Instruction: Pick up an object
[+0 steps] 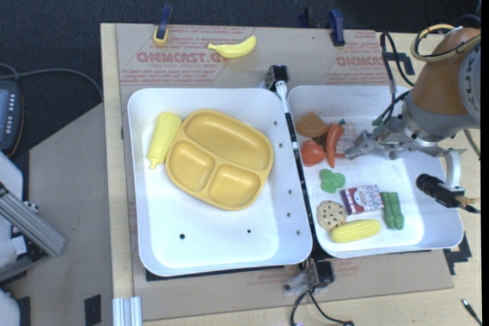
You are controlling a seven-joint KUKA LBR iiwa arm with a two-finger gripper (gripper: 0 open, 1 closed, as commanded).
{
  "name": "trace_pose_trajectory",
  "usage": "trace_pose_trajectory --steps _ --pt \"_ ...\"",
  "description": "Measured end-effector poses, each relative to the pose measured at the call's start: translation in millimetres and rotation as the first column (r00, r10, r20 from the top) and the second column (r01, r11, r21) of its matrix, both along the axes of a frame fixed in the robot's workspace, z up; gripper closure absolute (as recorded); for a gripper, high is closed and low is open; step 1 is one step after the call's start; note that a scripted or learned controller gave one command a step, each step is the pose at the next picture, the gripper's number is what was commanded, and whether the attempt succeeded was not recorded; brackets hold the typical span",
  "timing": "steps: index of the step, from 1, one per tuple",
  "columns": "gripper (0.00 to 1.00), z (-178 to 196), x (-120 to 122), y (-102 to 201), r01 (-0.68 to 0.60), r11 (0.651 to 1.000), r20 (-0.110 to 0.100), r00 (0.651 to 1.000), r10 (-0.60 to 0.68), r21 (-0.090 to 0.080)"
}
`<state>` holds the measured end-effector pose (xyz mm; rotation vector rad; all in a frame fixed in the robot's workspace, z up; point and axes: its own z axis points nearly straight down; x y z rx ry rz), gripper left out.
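dark carpet lies around my desk (229, 42), a brown board printed with red letters that carries two shallow white bins side by side. a yellow banana (234, 48) rests on the board above the left bin (206, 244). in that bin a yellow divided plate (220, 158) sits tilted, and a yellow squeeze bottle (161, 137) lies touching the plate's left edge.

my arm (447, 84) reaches in from the right over the right bin (435, 221). my tool (359, 148) hangs low in the upper middle of that bin, pointing left; i cannot tell how it is set. just beside its tip is an orange carrot (334, 140), with a red tomato (312, 153) and a brown piece (311, 124) to its left. nearer the front lie a green piece (332, 181), a small packet (361, 199), a green pod (393, 210), a cookie (331, 214) and a yellow corn cob (356, 230), close together.
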<state>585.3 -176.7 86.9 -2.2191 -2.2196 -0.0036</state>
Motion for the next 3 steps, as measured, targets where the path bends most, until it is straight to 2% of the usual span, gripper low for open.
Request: trace_pose_trajectory --steps 1,2,3 --pt "1.0 14.5 2.5 -0.8 0.0 1.0 0.01 1.0 0.0 -0.004" --pt "1.0 59.0 -0.8 -5.3 0.002 1.0 0.005 1.0 -0.002 -0.006" --pt "1.0 117.9 9.1 -1.7 -0.001 1.0 0.007 1.0 0.001 -0.006"
